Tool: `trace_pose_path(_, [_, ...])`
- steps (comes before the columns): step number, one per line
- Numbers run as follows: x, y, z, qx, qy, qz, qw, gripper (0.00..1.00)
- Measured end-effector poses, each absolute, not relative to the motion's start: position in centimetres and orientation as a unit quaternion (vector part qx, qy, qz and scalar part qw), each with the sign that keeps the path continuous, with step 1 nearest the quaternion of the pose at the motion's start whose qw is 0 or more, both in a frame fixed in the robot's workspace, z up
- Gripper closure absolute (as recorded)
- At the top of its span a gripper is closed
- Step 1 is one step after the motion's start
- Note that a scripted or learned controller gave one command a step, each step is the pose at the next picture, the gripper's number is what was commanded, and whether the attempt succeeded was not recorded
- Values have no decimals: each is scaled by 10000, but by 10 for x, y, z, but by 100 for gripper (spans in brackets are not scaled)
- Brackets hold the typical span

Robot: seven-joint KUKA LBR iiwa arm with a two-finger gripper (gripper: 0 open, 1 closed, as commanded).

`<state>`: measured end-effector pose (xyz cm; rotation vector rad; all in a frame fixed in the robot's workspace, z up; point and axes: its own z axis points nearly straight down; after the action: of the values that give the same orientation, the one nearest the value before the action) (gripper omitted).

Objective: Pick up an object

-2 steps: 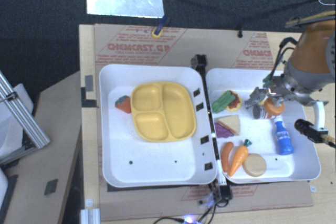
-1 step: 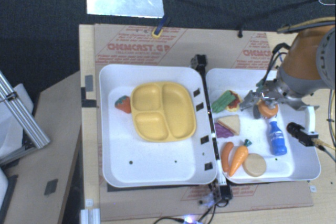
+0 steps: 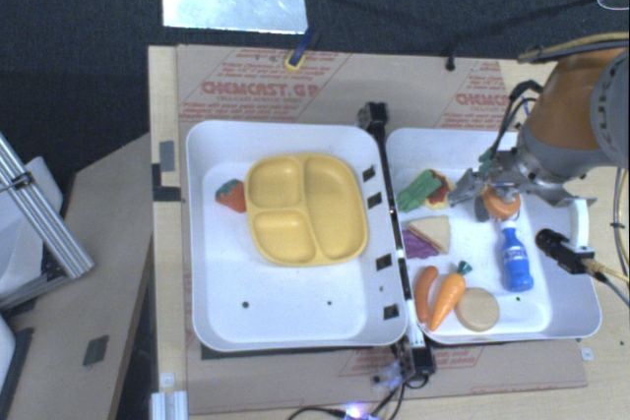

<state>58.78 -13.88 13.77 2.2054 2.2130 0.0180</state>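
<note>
So there are 2 white bins on the surface. The left bin [image 3: 212,310] has 1 yellow divided plate [image 3: 300,209] and 1 small strawberry toy [image 3: 231,195] touching its left edge. The right bin [image 3: 576,315] is the busy one: 2 carrots [image 3: 439,295], 1 blue bottle [image 3: 514,260], 1 round tan disc [image 3: 478,309], 1 green veggie [image 3: 423,188], 1 sandwich wedge [image 3: 429,236], and 1 orange-white piece [image 3: 500,205]. The hand [image 3: 479,192] sits low right by that piece; can't tell its finger state.
</note>
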Motion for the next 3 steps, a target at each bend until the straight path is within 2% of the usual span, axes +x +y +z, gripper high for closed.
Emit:
trace_pose_path(1, [588, -140, 148, 7062, 7079, 62, 109, 100])
trace_pose_path(2, [587, -150, 204, 7069, 7073, 17, 31, 100])
trace_pose_path(3, [588, -150, 226, 7059, 7083, 13, 17, 100])
